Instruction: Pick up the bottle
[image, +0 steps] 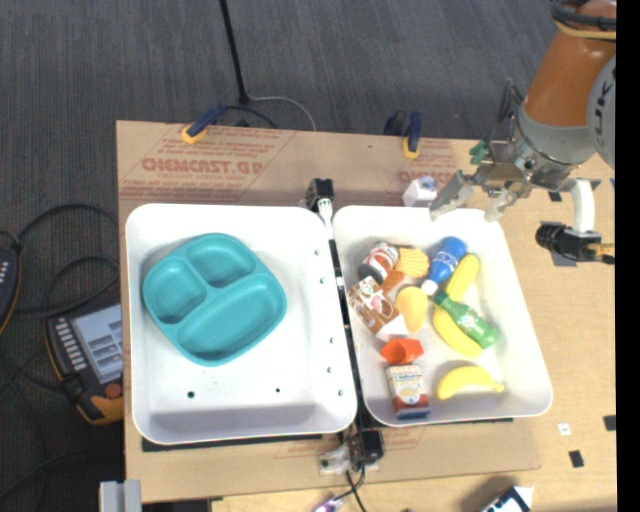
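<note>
A green bottle (467, 321) lies on its side in the right bin (525, 345), its pale cap pointing up-left, between yellow bananas. A blue bottle-like container (447, 256) lies near the bin's far wall. My gripper (470, 205) hovers above the far rim of the right bin, just beyond the blue container. Its two fingers (448, 198) are spread apart and open, with nothing between them.
The right bin also holds a red-and-white can (380, 262), bananas (470, 380), a yellow fruit (412, 301), a red cup (402, 350), a juice carton (408, 390) and a brown packet (372, 306). A teal divided plate (213, 297) lies in the left bin (240, 400).
</note>
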